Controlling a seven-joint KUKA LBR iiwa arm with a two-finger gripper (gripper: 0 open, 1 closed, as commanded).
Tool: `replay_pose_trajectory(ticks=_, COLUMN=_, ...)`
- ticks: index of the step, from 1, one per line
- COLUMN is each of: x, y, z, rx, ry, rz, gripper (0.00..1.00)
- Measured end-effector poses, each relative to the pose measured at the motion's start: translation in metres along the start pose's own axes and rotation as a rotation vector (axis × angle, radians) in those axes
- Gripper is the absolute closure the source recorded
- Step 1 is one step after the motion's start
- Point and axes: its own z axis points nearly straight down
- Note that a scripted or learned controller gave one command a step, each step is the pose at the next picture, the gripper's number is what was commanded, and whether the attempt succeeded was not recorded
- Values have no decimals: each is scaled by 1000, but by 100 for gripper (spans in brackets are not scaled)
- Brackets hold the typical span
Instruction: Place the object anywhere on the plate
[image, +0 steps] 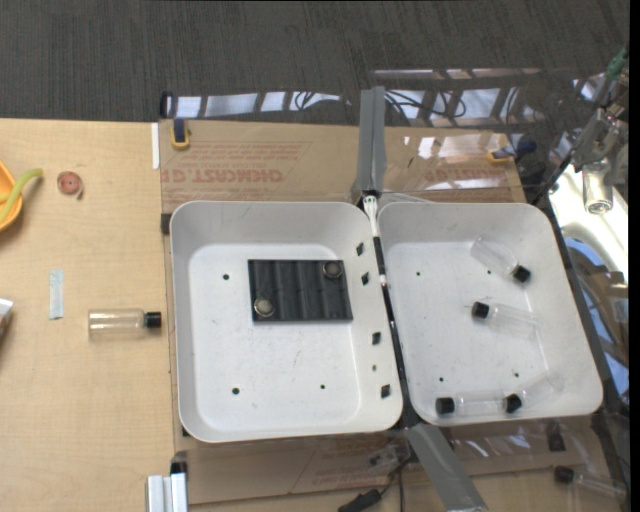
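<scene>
The gripper (600, 185) sits far to the right of the plate (300, 290) and above it in the view, past the outer corner of the right bin (560, 250). It is a blur of grey metal and cables there, and I cannot tell whether it is wide, narrow or holding anything.

Nearer the plate, the right bin holds several clear vials with black caps, all to the plate's right and none touching it. One vial (500, 260) lies up near the bin's far side. A second vial (503, 316) lies about level with the plate's lower edge. A third vial (480, 405) rests along the near wall, below the plate's level, with a black cap showing at each end, so it may be two vials lying end to end.

The plate itself is a dark ribbed rectangle lying flat in the upper middle of the left bin (200, 400). Two small round pieces rest on it: one round piece (333, 270) by its upper right corner and another round piece (264, 307) by its lower left corner.

Left of the plate, outside the bins on the wooden bench (80, 420), lies a loose vial (120, 320), black cap pointing toward the plate. Farther left are a small pale strip (56, 295), a red disc (68, 182) and a yellow-orange thing (10, 195) cut off by the view's edge. Brown cardboard (260, 160) lies under both bins.
</scene>
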Motion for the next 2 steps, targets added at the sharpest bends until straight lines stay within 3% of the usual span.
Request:
replay_pose_trajectory(ticks=1, x=-12, y=-79, z=120, rx=3, ry=1, rz=-83, gripper=100)
replay_pose_trajectory(ticks=2, x=11, y=50, z=99, rx=1, ry=0, rz=28, gripper=100)
